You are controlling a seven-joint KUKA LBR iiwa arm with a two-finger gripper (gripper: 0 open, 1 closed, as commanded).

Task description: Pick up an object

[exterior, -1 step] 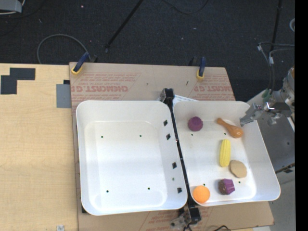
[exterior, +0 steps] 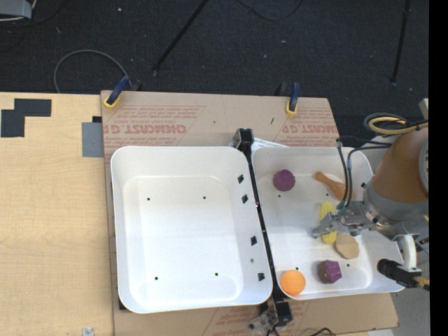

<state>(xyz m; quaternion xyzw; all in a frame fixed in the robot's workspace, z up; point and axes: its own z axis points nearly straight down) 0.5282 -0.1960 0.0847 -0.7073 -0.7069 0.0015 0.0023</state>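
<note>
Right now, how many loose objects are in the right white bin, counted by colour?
Purple: 2, a round purple ball and a squat purple block
Orange: 1, a round orange ball
Yellow: 1, a yellow piece beside the gripper
Tan: 2, a long tan stick and a flat tan piece
Total: 6

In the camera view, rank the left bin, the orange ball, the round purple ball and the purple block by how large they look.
1. left bin, by far the largest.
2. The rest look too alike to rank firmly: orange ball, purple block, round purple ball.
</note>
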